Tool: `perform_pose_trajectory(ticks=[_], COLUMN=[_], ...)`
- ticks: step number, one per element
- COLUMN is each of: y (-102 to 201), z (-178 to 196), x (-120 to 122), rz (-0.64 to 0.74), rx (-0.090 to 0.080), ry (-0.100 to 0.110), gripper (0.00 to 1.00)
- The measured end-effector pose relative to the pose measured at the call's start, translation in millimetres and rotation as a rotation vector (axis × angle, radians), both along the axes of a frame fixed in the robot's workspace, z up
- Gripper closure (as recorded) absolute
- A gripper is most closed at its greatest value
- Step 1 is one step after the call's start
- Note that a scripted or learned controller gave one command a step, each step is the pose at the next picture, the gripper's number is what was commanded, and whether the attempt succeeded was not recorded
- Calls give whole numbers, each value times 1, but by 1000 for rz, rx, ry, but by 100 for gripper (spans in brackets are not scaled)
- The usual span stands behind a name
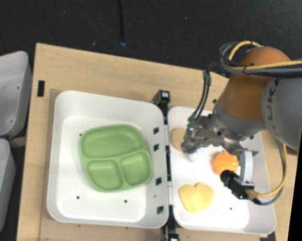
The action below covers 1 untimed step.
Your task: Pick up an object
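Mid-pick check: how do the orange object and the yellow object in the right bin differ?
Colour: the orange object is bright orange, the yellow object pale yellow. Shape: the orange one looks rounded, the yellow one lobed and wider. Position: the orange one sits beside the gripper, partly tucked under the arm; the yellow one lies nearer the front of the bin, apart from the arm. Both rest in the right bin.

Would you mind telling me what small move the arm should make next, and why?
Probably a short shift toward the orange object, then a descent. The gripper hangs over the upper left of the right bin, beside a tan object at the bin's edge, and no object shows between its fingers. The orange object lies just to its right, with the yellow one further down.
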State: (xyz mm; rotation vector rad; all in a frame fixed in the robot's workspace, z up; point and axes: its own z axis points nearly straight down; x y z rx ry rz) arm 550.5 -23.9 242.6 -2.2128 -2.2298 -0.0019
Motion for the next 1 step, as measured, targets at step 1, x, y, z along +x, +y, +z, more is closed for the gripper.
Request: perform_pose_trajectory(ticks=[1], y=[54], z=[6], x=[-9], rz=[1], rx=[1], ry=[1], gripper=[100])
